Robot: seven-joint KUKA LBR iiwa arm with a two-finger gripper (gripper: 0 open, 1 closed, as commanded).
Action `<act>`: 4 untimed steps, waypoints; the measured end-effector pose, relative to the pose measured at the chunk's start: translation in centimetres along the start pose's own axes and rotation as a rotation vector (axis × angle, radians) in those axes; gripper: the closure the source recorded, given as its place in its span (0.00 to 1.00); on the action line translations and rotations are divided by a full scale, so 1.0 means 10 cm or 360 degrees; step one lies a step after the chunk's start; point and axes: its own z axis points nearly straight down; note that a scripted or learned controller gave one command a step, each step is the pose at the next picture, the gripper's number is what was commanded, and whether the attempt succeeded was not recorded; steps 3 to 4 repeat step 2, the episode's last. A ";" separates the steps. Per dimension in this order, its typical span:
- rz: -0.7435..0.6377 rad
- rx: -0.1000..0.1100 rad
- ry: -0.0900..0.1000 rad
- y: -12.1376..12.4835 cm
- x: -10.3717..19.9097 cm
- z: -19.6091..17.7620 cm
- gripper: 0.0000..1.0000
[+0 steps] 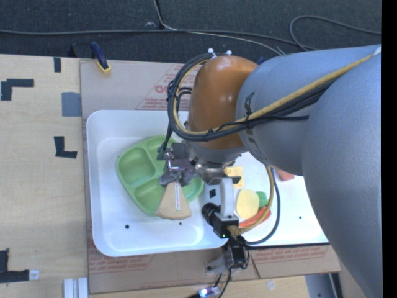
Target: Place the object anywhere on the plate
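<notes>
A green divided plate [139,166] lies in the left white bin [102,185]. My gripper [177,177] hangs over the plate's lower right rim, under the orange band of the arm. A tan wedge-shaped object [174,205] points up with its narrow tip between the fingers. Its wide end reaches down past the plate's edge toward the bin floor. The gripper looks shut on that tip. The arm hides the right part of the plate.
The right bin [298,222] holds several small items: a yellow disc [247,202], a yellow block [234,172], an orange carrot-like piece [259,216] and a pink bit [285,176]. The arm's bulk covers much of it. Cables hang near the front edge [226,259].
</notes>
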 end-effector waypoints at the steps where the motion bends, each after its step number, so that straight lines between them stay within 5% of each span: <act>1: 0.0005 -0.0002 -0.0002 0.04 0.10 0.05 1.00; 2: 0.0007 -0.0002 -0.0003 0.04 0.10 0.04 0.00; 4: 0.0007 -0.0002 -0.0003 0.04 0.10 0.04 0.00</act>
